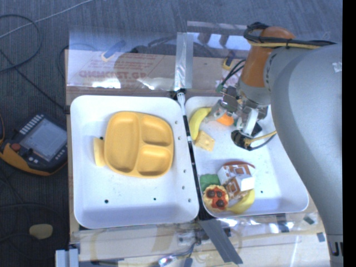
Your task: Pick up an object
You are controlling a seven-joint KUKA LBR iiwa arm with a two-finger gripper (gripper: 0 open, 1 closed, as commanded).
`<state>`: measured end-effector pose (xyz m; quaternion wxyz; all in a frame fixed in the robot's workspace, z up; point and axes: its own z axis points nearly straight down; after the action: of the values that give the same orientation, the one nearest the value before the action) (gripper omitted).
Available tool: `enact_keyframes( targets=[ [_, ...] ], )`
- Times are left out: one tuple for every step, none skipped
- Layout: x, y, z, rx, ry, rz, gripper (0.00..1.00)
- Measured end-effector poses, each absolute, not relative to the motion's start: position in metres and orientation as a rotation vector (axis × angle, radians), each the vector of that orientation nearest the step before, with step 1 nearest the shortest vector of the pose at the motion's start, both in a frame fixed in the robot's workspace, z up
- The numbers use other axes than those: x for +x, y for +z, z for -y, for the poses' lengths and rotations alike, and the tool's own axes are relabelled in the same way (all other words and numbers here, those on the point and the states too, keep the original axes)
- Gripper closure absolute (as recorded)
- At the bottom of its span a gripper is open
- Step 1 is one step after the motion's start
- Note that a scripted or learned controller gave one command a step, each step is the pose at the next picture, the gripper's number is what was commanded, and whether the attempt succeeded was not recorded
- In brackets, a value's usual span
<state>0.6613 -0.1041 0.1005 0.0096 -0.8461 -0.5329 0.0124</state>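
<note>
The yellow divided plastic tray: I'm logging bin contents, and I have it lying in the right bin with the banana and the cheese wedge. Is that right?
Not quite. The yellow divided plastic tray lies in the left white bin, as the camera view shows. The yellow banana and the pale cheese wedge are in the right white bin.

A yellow tray (138, 144) lies in the left bin (83, 204). In the right bin (289, 196), upper right of frame, the tool (240, 114) hangs over an orange piece (224, 119), beside a banana (196, 121) and cheese wedge (206, 142). Toy foods (231, 187) cluster at lower centre.
</note>
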Motion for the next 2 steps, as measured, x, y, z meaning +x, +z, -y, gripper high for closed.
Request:
enact_keyframes(
  targets=[
    [0.615, 0.089, 0.136, -2.430, -0.008, 2.004, 0.00],
    [0.661, 0.088, 0.114, -2.338, 0.009, 2.099, 0.00]
  ],
)
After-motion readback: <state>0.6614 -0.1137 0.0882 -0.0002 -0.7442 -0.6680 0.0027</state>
